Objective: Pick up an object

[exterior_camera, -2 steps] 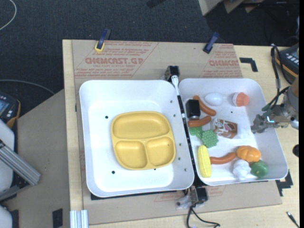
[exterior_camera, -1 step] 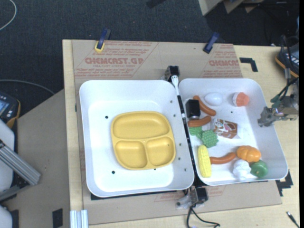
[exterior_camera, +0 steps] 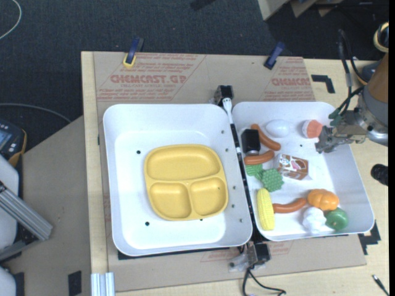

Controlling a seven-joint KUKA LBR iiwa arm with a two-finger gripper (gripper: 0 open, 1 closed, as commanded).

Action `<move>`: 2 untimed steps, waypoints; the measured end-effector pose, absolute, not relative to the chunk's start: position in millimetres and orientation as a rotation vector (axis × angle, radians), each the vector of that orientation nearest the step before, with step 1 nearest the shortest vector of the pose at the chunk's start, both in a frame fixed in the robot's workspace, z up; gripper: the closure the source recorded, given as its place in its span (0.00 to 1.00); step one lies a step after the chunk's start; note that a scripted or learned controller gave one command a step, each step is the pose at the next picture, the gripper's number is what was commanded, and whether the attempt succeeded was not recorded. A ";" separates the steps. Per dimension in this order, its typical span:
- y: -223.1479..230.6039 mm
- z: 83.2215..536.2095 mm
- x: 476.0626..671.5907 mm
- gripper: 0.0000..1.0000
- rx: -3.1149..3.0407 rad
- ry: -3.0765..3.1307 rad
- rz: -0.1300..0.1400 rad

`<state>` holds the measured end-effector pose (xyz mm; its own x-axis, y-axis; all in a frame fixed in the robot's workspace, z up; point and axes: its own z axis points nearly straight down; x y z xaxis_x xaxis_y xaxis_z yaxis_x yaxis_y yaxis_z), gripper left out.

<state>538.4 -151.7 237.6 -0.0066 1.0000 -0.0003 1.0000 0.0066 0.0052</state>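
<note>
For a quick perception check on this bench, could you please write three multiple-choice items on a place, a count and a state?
1. Where does the yellow divided plate lie?
A. left bin
B. right bin
C. on the cardboard

2. How many compartments has the plate?
A. two
B. three
C. five

3. Where is the hand?
A. over the left bin
B. over the right bin's far right part
C. resting on the corn

Key: 1 A, it sits inside the left bin; 2 B, one long, two small; 3 B, it hangs beside the orange-white piece.

Hand low, arm from right
</note>
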 end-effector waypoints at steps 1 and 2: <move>-108.7 240.2 566.5 1.00 2.212 2.227 0.006; -67.8 233.9 581.6 1.00 2.214 2.225 0.003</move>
<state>581.6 -67.8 233.9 -0.0051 1.0000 -0.0002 1.0000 0.0051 0.0033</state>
